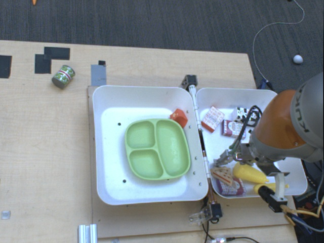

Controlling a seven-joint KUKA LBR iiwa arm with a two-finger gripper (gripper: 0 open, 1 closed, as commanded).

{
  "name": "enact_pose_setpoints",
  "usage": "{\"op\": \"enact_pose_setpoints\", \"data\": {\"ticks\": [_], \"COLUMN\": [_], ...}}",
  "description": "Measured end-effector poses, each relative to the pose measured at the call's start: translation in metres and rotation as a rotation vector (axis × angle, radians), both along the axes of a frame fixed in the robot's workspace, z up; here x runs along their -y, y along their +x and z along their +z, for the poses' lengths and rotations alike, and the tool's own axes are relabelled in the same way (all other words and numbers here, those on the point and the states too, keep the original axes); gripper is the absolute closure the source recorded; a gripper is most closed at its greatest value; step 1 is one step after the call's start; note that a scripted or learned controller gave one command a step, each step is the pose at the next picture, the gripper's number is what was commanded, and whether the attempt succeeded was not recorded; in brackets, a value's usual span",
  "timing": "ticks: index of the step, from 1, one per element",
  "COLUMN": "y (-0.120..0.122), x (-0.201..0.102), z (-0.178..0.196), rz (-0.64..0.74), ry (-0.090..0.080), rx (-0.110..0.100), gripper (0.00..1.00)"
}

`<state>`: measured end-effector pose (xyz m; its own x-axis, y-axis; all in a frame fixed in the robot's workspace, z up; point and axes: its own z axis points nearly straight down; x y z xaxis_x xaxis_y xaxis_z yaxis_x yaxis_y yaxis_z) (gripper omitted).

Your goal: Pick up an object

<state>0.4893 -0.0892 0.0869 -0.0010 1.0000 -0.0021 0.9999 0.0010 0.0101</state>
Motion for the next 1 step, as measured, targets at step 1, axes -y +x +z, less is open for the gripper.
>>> {"op": "enact_pose_setpoints", "data": {"ticks": [1], "y": [0.0023], "x": [-0.0007], "z": [0.0112], "rz": [0.001], "ry": [0.0], "rx": [0.006], "gripper": [1.0]}}
